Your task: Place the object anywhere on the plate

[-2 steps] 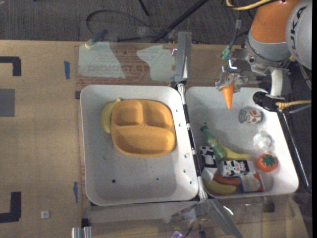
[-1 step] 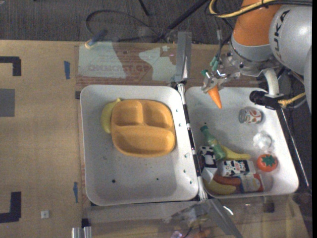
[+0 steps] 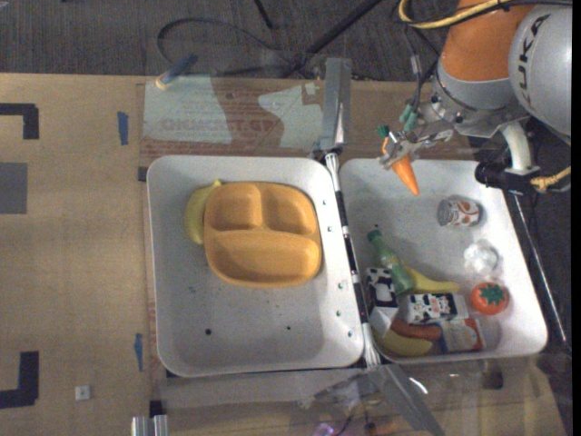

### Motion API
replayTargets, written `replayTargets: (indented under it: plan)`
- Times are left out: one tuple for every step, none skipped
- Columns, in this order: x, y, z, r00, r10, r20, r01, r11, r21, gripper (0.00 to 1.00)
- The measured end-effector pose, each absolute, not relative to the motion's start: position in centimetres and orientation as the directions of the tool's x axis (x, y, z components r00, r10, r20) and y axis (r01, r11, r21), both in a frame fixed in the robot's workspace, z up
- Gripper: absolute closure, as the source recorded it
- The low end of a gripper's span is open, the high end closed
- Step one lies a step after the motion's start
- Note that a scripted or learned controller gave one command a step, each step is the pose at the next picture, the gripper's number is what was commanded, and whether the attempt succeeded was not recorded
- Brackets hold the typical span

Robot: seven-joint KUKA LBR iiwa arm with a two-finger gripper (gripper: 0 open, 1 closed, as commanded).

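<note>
One tapered orange carrot [image 3: 407,173] is pinched by the gripper [image 3: 399,153] above the right bin [image 3: 536,334].
The compartmented, smooth orange plate [image 3: 263,232] is seated in the left bin [image 3: 172,334], partly covering a yellow banana [image 3: 194,214].

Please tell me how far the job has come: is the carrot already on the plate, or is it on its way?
Done: the carrot looks picked up; it hangs point-down from the pincer, above the right bin's far left corner. In hand: carrying it; it is not yet over the left bin. Left: move it across the divider and set it on the orange plate, which holds nothing of the task so far.
</note>
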State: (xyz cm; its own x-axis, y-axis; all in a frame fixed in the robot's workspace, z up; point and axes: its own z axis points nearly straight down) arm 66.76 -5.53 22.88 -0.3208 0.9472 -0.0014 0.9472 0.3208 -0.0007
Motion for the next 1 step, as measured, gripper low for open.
replayTargets:
  plan:
    - [60.9,-6.1,27.68,-0.353,0.936,0.001,0.936,0.353,-0.003,1.0]
